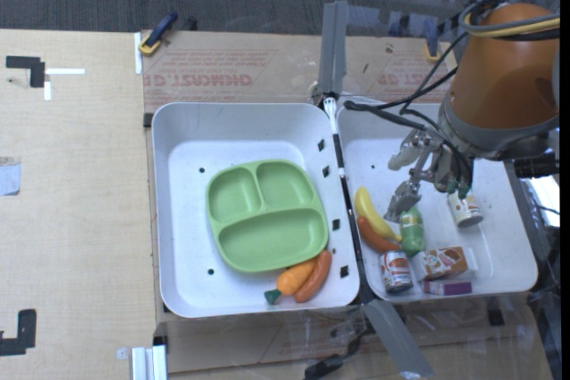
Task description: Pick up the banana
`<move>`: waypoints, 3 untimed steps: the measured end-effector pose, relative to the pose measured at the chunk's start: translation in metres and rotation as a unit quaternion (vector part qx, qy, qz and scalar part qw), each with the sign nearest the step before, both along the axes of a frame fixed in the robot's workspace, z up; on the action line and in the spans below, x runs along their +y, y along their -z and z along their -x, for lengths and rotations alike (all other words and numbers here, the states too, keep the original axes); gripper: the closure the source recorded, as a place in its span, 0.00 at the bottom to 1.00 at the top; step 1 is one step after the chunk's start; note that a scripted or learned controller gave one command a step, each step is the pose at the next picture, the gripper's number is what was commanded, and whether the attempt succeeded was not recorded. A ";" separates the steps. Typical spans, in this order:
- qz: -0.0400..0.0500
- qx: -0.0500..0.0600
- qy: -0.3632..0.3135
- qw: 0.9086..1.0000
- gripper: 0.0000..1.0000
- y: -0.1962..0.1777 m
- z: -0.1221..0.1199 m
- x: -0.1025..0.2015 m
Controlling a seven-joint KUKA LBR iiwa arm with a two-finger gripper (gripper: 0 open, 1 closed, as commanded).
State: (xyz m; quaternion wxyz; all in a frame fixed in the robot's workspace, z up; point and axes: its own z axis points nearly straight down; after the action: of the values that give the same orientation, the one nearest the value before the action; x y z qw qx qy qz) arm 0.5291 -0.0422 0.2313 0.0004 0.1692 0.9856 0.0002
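The banana lies at the left side of the right bin, touching an orange sausage-like toy, with a green bottle just beside it. The claw hangs just right of the banana, its fingers spread and grasping nothing
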 end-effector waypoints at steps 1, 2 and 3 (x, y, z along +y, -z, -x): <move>0.000 0.001 0.029 1.000 0.00 0.061 0.051 -0.063; 0.000 -0.001 0.106 0.994 0.00 0.139 -0.017 -0.055; 0.000 -0.002 0.108 0.994 1.00 0.130 -0.017 -0.056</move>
State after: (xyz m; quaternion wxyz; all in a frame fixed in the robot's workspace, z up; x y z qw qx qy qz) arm 0.5465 -0.0980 0.1013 0.0027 0.2744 0.9616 0.0006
